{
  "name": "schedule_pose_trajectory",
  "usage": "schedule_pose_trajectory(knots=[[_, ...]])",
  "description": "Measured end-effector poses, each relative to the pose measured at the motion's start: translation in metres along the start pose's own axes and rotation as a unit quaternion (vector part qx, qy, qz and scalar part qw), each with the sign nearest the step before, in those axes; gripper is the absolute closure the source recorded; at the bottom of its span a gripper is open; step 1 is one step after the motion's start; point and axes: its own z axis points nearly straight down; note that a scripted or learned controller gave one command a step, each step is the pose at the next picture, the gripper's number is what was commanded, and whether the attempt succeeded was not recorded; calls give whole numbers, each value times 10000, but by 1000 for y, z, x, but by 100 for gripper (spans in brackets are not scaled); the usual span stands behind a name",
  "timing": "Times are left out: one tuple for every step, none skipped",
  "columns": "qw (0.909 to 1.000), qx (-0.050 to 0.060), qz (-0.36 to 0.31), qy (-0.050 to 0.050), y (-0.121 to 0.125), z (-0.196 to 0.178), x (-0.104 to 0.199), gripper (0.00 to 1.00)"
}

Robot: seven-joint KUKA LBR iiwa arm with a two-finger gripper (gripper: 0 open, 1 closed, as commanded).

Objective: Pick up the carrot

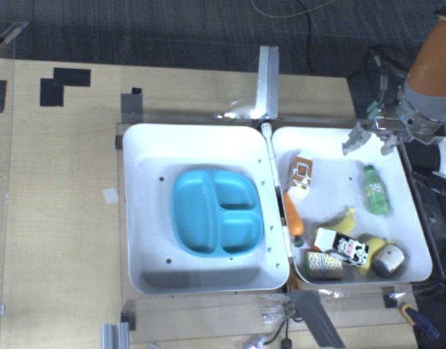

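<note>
Because the carrot (pixel 292 215) lies pressed along the left wall of the right bin (pixel 415 217), close against the divider between the two bins, the approach leaves little room on that side. The gripper (pixel 373 141) hangs over the bin's far right corner, well apart from the carrot, with its fingers (pixel 353 142) spread and nothing between them — the pick has not begun. To do this step well, the arm would need to cross the bin toward the left wall and turn the wrist so that the fingers close across the carrot's narrow width, not along its length. One finger must slip between carrot and wall, which looks tight; a grasp nearer the orange lower end, where the carrot seems to sit slightly off the wall, may give more clearance. A white carton with orange print (pixel 300 175) lies just above the carrot, and a yellow banana-like piece (pixel 345 220) and a small box (pixel 326 240) lie just to its right — so a straight vertical descent seems safest. The green bottle (pixel 375 189) sits near the gripper's path and should be cleared with height. The blue tray (pixel 216 211) in the left bin (pixel 146 195) plays no part.
</note>
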Motion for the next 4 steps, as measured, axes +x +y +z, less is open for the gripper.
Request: schedule_pose_trajectory(knots=[[9999, -3, 151, 4, -107, -39, 67, 0], [9981, 10, -612, 5, -139, 30, 143, 0], [9981, -14, -612, 5, -137, 19, 143, 100], [9914, 15, 1312, 5, -114, 30, 198, 100]])
